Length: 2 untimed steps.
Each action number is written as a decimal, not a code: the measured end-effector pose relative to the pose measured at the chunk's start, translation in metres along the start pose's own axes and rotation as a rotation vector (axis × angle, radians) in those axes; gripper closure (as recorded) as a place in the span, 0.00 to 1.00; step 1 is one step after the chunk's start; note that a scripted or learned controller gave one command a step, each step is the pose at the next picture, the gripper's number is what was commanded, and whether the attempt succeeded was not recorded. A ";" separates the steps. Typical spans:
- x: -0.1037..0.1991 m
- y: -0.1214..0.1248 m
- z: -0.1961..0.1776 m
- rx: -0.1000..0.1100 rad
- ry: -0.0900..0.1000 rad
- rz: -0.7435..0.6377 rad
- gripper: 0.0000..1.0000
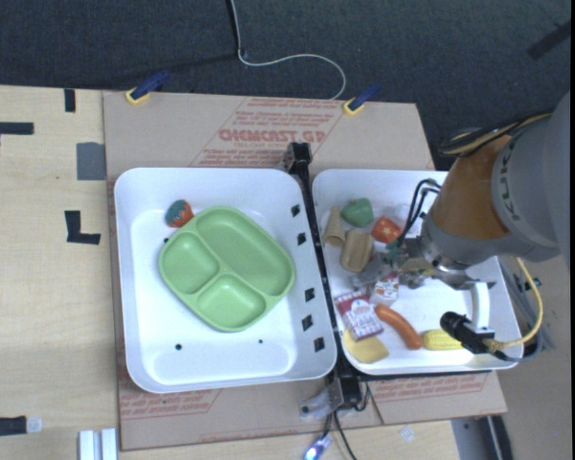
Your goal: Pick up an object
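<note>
The gripper (395,268) hung low over the middle of the right bin (489,362), at the end of the grey arm (517,199) that came in from the right edge of the frame. It sat just above a small red and white packet (384,288), possibly touching it, though the wrist hid the contact and whether anything was pinched could not be told. Around it lay the loose objects: a tan block (356,250) just to its left, a green lump (357,212) and a red ball (386,229) above it, an orange carrot (399,325) and a yellow corn cob (442,340) below, a printed red card (361,317) and a yellow wedge (368,351) at lower left. In the left bin (144,353) sat a green divided plate (227,267), with a small red and green fruit (178,213) near its upper left corner.
</note>
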State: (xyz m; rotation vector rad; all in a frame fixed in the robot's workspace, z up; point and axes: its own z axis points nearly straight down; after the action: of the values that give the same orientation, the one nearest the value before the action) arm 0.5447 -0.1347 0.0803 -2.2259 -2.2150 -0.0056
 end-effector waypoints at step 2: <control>0.125 -0.051 -0.109 -0.004 -0.004 -0.010 0.00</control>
State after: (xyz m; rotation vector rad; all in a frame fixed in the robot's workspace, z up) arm 0.4936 -0.0094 0.1897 -2.2187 -2.2309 -0.0058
